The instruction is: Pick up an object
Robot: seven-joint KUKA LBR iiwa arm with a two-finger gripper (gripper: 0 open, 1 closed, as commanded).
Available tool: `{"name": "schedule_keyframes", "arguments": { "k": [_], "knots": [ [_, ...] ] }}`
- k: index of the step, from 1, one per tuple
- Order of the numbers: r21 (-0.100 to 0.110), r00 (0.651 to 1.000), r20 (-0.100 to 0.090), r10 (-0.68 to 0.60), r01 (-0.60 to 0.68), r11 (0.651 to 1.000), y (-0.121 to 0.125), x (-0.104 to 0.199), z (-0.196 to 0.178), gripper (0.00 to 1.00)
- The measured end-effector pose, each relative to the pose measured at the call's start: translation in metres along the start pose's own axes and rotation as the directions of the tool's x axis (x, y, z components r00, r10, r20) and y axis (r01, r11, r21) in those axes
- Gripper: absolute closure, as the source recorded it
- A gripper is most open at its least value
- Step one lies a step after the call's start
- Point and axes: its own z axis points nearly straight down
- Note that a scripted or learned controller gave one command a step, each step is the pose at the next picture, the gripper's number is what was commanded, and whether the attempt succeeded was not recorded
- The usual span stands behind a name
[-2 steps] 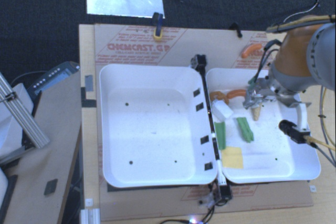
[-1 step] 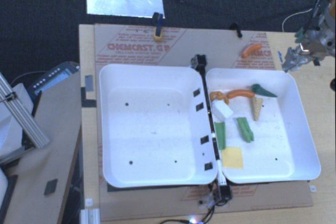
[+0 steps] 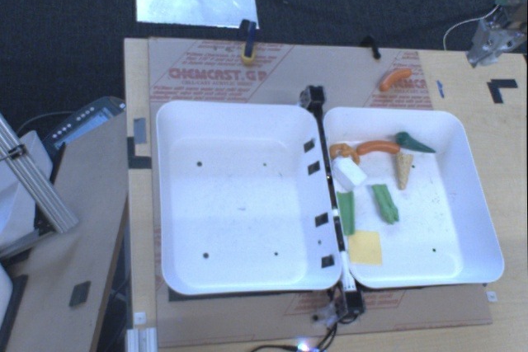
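Spreading across most of the camera view, the pale wooden surface [image 3: 140,260] carries two shallow white bins side by side. The left bin [image 3: 239,202] shows bare white floor. The right bin [image 3: 483,231] holds all the loose pieces.

At the upper right edge, above the far corner of the right bin, hangs a grey metal part that I take to be the arm's working end [image 3: 491,41]. At this size I cannot tell whether it is open or closed, and nothing can be seen held in it.

Every candidate lies down and to the left of it in the view. The yellow square [image 3: 365,247] lies flat near the bin's near-left corner. A green strip [image 3: 345,212] lies along the divider. A green stick [image 3: 384,204] lies just beside it, its long axis running near to far with a slight lean. A white block [image 3: 348,173] sits above them, and an orange curved piece [image 3: 371,148] lies crosswise. The tan cone [image 3: 403,169] and the dark green piece [image 3: 412,143] are nearest the arm, so they look the shortest reach. A small orange bit [image 3: 396,78] rests on the surface outside the bins.
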Motion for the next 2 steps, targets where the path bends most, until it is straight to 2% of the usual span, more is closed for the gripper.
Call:
{"name": "schedule_keyframes", "arguments": {
  "k": [1, 2],
  "knots": [
    [0.003, 1.000, 0.000, 0.000, 0.000, 1.000, 0.054, 0.006, -0.083, 1.00],
    [0.014, 1.000, -0.004, 0.006, -0.006, 1.000, -0.015, 0.013, -0.093, 1.00]
  ]
}}
